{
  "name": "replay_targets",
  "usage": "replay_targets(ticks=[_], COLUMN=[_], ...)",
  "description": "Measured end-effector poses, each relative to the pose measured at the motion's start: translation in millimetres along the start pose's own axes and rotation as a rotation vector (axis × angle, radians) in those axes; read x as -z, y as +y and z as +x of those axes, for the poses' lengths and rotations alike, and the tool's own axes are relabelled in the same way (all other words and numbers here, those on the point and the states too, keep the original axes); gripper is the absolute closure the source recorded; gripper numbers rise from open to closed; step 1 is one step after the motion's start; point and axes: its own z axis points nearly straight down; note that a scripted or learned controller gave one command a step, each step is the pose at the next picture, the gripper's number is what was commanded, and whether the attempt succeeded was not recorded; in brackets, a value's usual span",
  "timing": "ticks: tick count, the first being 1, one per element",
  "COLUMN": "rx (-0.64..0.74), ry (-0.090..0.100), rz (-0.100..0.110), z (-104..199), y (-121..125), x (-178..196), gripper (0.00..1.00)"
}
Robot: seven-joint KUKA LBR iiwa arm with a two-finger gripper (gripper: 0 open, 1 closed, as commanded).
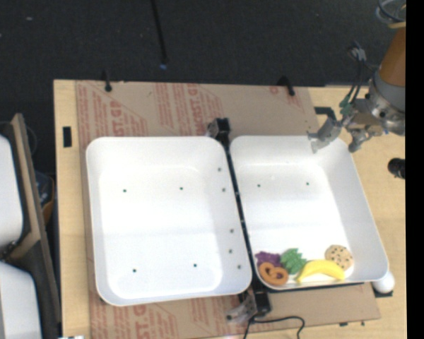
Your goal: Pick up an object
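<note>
Several small toy foods lie along the near edge of the right bin (pixel 353 189): a purple grape bunch (pixel 268 258), a brown pretzel-like piece (pixel 273 275), a green leafy piece (pixel 293 260), a yellow banana (pixel 320 270) and a tan cookie (pixel 339 257). My gripper (pixel 337 138) hangs above the far right corner of that bin, far from the toys. Its two fingers are spread apart and hold nothing.
The left bin (pixel 99 189) sits beside the right one, with a black clip (pixel 219 127) at the far end of their seam. Brown cardboard (pixel 162 108) lies under both bins. White furniture (pixel 3 210) stands at the left edge.
</note>
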Motion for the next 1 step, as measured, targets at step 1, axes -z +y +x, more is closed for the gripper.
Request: replay_targets(ticks=[1], rx=[0.006], ry=[0.001], rz=[0.001], z=[62.9], y=[48.2], x=[-23.9], gripper=[0.00])
